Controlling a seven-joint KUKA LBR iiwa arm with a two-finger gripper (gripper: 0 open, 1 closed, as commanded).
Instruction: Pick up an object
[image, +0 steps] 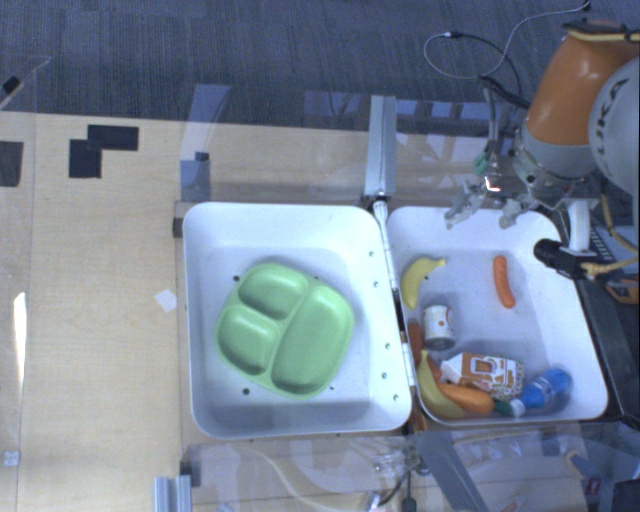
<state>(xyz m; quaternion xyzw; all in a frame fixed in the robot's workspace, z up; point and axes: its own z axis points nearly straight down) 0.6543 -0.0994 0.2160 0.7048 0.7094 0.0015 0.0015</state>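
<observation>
Fingers of the gripper (484, 209) hang spread and empty over the right bin's (560, 300) far rim, while the orange sausage (504, 281) lies just nearer in that bin, its long axis running roughly front to back.

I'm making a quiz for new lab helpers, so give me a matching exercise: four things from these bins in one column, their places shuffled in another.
Things:
1. green divided plate
2. banana
3. blue-capped bottle
4. orange sausage

Places:
A. right bin, near corner on the arm's side
B. middle of the left bin
C. right bin, far half, toward the arm
D. right bin, beside the divider between bins

Pairs: 1-B, 2-D, 3-A, 4-C
</observation>
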